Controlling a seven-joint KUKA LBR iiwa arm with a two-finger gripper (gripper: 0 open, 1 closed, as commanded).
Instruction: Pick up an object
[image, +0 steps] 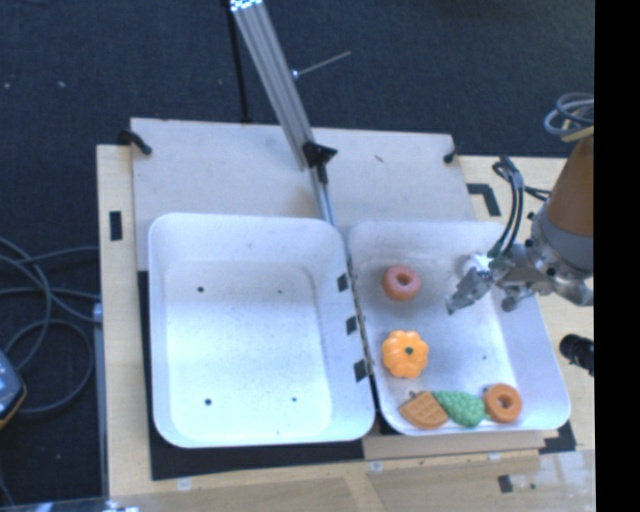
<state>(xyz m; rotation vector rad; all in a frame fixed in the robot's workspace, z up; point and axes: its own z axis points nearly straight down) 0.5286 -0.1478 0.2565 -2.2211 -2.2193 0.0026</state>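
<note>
White plastic makes up both shallow bins on the counter (120, 300), and we see them set side by side, their inner rims touching along the middle. The left bin (250, 330) carries only a few dark specks on its floor. The right bin (530, 340) holds five small things. A pink doughnut (401, 282) lies near the bin's far left part. Closer to us, beside the shared rim, sits an orange pumpkin (405, 354). Along the near wall three pieces lie in a row: a tan waffle-like piece (424, 411), a green leafy piece (461, 407) touching it, and an orange-brown doughnut (502, 403) just to the right.

The grey arm with its orange band (572, 200) comes in from the right, and the claw (480, 285) hangs over the far right part of the right bin, to the right of the pink doughnut and apart from it. We see nothing between its fingers, but we cannot tell from this angle whether they are spread or pressed together. A slanted metal rail (282, 85) rises from behind the bins, and dark cables (40, 300) lie left of the counter.
</note>
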